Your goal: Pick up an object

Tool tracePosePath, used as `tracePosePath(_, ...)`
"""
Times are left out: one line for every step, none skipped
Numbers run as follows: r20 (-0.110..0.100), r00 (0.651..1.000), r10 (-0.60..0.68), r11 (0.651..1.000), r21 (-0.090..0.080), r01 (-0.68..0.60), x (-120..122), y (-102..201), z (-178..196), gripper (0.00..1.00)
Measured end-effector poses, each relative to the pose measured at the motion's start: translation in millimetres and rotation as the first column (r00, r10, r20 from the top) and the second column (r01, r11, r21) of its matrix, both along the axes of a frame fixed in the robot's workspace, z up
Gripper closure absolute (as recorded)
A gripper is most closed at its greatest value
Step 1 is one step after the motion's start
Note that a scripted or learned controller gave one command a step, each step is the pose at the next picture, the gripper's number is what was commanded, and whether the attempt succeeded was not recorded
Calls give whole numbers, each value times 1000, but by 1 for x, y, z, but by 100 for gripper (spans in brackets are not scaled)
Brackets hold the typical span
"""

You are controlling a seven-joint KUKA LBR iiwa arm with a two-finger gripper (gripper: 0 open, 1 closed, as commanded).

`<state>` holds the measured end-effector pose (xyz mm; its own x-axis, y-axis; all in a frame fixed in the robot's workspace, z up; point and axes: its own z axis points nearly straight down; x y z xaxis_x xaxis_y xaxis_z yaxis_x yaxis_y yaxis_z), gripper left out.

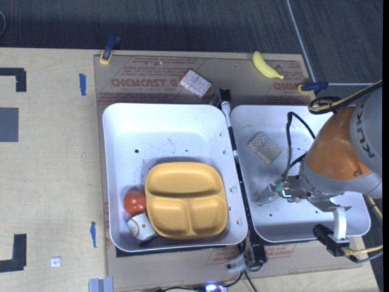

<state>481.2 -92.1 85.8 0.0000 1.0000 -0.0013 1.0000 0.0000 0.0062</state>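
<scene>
Item: small flat speckled grey rectangular pad [264, 147], lying on the floor of the right white bin [358, 224], tilted, long axis running upper-left to lower-right. Hand [267, 194] low over the same bin floor, just below the pad (whether open or closed cannot be told). Left white bin [121, 132]: yellow three-compartment plastic tray [185, 198], farther off across the divider.
</scene>
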Motion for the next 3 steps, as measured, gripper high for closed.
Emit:
tracePosePath(0, 1000, 0, 1000, 0, 0, 0, 0, 0, 0)
tracePosePath(0, 1000, 1, 1000, 1, -1, 0, 0, 0, 0)
tracePosePath(0, 1000, 0, 1000, 0, 0, 0, 0, 0, 0)
